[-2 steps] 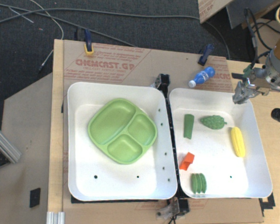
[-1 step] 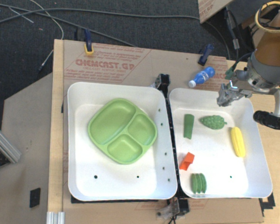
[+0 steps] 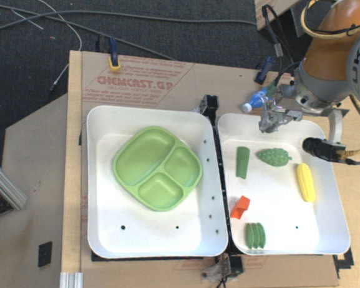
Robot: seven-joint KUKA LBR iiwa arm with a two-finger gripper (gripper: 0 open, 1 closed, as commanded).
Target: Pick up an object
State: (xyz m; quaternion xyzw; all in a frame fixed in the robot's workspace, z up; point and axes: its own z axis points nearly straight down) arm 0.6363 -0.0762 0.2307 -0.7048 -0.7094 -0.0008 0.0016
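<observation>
Resting in the left bin (image 3: pixel 97 227) is a light green divided plate (image 3: pixel 158 168), tilted a little on the white floor, with three compartments showing; the bin lies on a cardboard sheet (image 3: pixel 136 77) printed with red lettering; the right bin (image 3: pixel 322 240) sits just beside the left one, their rims meeting down the middle; inside it, going rightward, lie a small orange block (image 3: pixel 240 206) near the left wall, a dark green stick-shaped piece (image 3: pixel 242 162) farther back, a ribbed green piece (image 3: pixel 255 235) toward the near edge, a bumpy green piece (image 3: pixel 274 156) toward the far side, and a yellow corn cob (image 3: pixel 306 181) nearer the right wall; all five lie apart from one another; the gripper (image 3: pixel 270 121) hangs over the far edge of the right bin, just behind the bumpy green piece, with nothing seen between its fingers; whether they are apart or together cannot be told; the grey arm (image 3: pixel 338 54) with its orange band reaches in from the far right.
</observation>
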